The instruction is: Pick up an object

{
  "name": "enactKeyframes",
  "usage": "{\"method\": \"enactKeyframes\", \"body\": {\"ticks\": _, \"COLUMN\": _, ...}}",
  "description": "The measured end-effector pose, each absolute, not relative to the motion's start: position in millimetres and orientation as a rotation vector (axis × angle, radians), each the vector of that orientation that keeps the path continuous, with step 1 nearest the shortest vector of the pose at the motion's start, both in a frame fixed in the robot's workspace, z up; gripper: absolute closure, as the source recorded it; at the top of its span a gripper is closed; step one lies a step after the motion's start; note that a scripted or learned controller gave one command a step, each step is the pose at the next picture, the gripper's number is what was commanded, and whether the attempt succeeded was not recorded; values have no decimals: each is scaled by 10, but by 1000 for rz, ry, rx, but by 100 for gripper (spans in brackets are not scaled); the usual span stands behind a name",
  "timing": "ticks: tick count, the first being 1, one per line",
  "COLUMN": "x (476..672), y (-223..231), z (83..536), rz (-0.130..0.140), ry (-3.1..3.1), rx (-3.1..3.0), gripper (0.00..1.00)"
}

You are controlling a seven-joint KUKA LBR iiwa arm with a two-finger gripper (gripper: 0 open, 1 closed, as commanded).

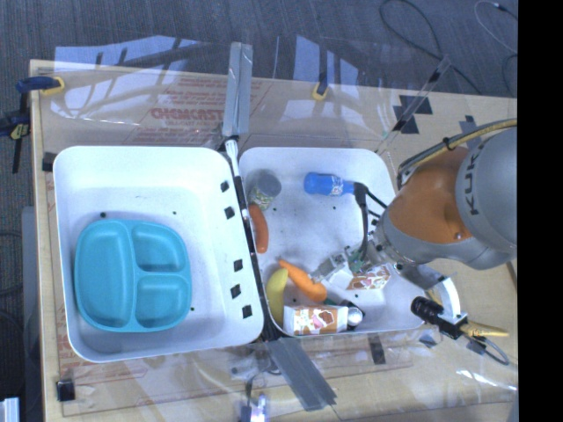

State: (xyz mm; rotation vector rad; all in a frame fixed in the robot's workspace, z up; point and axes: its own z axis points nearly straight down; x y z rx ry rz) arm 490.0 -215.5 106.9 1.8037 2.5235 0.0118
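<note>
One gripper (345, 262), low in the right bin (374, 170) toward its 4 o'clock corner; finger state can't be made out from this angle. Arm (449, 209) enters from 3 o'clock. Small printed carton (368, 280) just beside the gripper at its 4 o'clock. Carrot (303, 278) near, at 8 o'clock; yellow banana (276, 293) touching the carrot further out. Labelled bottle (321, 318) lying along the bin's 6 o'clock wall. Sausage (259, 227) at 10 o'clock by the divider, grey cup (263, 185) above it. Blue bottle (329, 184) at 12 o'clock, well apart. Left bin (132, 170) holds a teal divided plate (132, 273).
</note>
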Motion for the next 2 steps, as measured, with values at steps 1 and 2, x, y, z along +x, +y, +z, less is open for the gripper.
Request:
{"method": "enactKeyframes", "body": {"ticks": 1, "x": 5380, "y": -2103, "z": 2056, "rz": -2, "ry": 2642, "rx": 1704, "gripper": 0}}
{"method": "enactKeyframes", "body": {"ticks": 2, "x": 6353, "y": -2098, "z": 2027, "rz": -3, "ry": 2690, "rx": 1628, "gripper": 0}}
